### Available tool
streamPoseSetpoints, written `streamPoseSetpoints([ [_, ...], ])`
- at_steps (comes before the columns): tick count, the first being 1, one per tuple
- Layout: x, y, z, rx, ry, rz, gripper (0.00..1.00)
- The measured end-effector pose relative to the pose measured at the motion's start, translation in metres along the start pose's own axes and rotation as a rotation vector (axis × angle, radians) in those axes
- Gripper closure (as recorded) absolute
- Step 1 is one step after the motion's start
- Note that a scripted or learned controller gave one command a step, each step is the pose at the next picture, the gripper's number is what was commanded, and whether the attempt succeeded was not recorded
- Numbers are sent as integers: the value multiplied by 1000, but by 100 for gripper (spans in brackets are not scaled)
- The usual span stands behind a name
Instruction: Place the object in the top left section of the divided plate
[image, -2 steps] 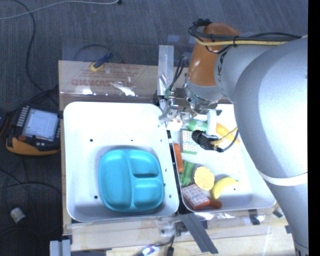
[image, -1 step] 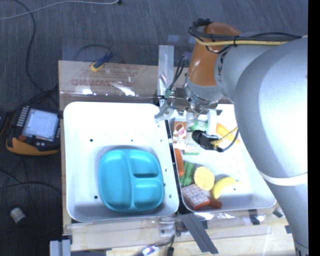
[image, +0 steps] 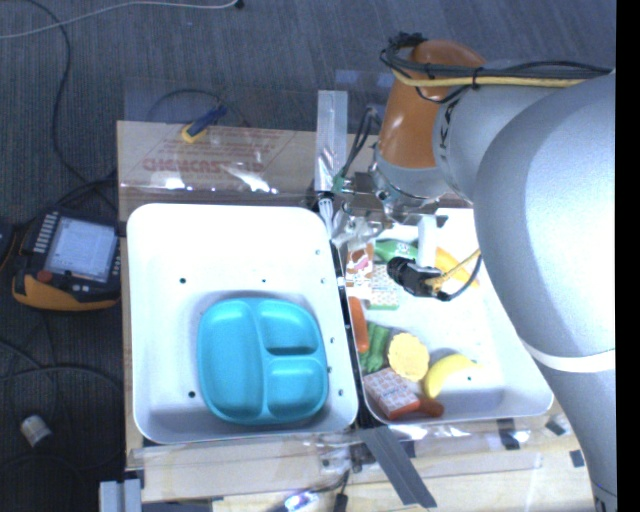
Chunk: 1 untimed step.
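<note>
A blue divided plate (image: 263, 360) lies in the left white bin (image: 160, 250), toward its near side, with one long section on its left and two smaller ones on its right; nothing rests in any section. The right white bin (image: 500, 350) holds a crowd of toy food along its left and near side: a yellow banana (image: 447, 374) close to the near wall, a pale yellow ridged round piece (image: 407, 355) just beside it, a carrot (image: 358, 318) lying along the dividing wall, a green piece (image: 378, 337) next to the carrot, a red and white patterned packet (image: 372, 285) further back, and a reddish-brown block (image: 392, 393) near the front corner.

The grey arm with its orange band (image: 415, 120) comes in from the right and hangs over the far left part of the right bin. The tool (image: 352, 232) sits low by the dividing wall, just above the patterned packet — whether it is spread or pressed together cannot be told, since wrist hardware and a black cable fitting (image: 415, 277) clutter that spot. Which item it is meant to take is unclear; all of them lie in the right bin.

On the floor to the left lies an orange-edged handheld pendant (image: 72, 258).
</note>
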<state>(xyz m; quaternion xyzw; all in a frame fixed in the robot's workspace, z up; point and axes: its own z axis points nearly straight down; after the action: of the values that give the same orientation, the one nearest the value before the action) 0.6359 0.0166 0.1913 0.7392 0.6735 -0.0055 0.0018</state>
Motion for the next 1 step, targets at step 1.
streamPoseSetpoints([
  [1,1,-100,9,-1,10,-176,100],
])
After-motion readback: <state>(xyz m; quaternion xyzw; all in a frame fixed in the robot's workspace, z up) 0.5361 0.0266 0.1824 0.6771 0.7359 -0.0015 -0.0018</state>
